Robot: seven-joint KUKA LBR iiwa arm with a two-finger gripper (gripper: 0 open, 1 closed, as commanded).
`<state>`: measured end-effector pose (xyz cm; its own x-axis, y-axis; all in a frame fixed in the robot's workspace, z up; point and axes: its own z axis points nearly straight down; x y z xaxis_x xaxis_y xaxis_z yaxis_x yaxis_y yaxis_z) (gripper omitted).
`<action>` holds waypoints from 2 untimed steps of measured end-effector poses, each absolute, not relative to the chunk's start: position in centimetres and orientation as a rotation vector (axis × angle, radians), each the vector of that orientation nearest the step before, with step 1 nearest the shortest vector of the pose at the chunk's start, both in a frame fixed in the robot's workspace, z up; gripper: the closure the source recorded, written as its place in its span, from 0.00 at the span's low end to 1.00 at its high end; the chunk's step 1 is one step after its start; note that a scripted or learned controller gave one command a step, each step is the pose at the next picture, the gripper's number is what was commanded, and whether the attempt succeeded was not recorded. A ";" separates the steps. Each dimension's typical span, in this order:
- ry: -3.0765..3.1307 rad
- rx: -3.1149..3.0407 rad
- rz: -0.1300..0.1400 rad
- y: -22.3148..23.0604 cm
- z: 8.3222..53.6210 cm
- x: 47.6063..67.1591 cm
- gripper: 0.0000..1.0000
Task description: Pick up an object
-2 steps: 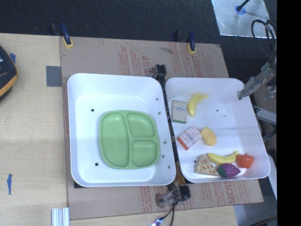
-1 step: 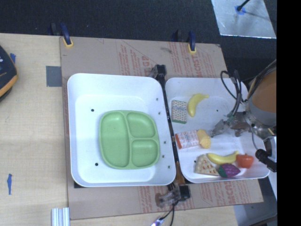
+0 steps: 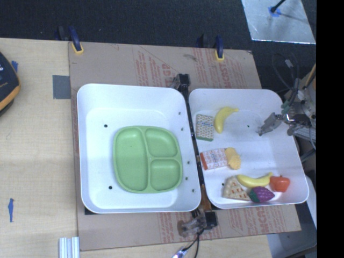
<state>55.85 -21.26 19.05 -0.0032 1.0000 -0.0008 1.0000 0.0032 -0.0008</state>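
gripper [image 3: 267, 126] reaches in from the right, low over the right bin [image 3: 258, 98] near its right wall, its tip over bare white floor; whether it is spread or closed cannot be told; nothing shows held. well apart to the left lie a yellow banana [image 3: 224, 117] and a small patterned packet [image 3: 204, 126]; nearer the front, a red-and-white packet [image 3: 213, 158]; at the front wall, a second banana [image 3: 253, 180], a waffle piece [image 3: 234, 189], a purple item [image 3: 262, 194] and a red tomato [image 3: 279, 184]; a green divided tray [image 3: 146, 158] lies in the left bin [image 3: 91, 104].
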 end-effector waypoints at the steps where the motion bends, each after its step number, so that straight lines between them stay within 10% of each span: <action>1: 2.229 2.218 -0.005 -18.6 9.8 63.2 0.00; 2: 2.228 2.219 -0.005 -13.9 9.1 53.1 0.00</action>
<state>53.12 -13.92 9.13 -0.0041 1.0000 0.0004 1.0000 0.0041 -0.0046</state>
